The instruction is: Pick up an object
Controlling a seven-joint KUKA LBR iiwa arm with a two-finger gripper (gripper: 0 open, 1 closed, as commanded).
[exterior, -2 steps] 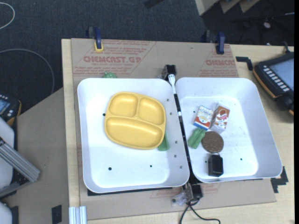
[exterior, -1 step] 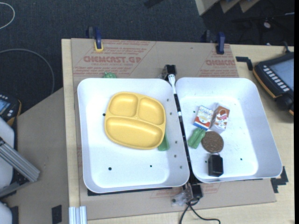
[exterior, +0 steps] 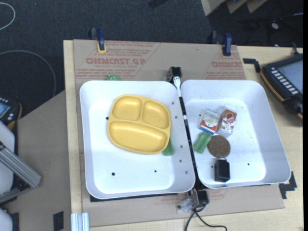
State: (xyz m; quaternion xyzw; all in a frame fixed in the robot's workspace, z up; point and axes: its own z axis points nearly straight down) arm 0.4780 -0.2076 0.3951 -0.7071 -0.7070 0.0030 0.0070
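Pincer grip: I cannot tell whether it is released or clenched, nor how the objects are lying relative to it.

Two white bins are sitting side by side on a cardboard sheet covering the tabletop. The left bin is holding a yellow plate with three compartments, lying in its upper middle. A green piece is peeking out from under the plate's lower right edge.

The right bin is holding the rest, all gathered left of its centre. A blue carton and a red carton are lying side by side, touching. Just below them, a green block is lying tilted, touching a brown disc on its right. A black block is lying just below the disc, near the bin's lower rim.

Another green bit is resting on the sheet just above the left bin. Two blue clamps are gripping the sheet's upper edge, and a tablet is lying at the right of the frame.
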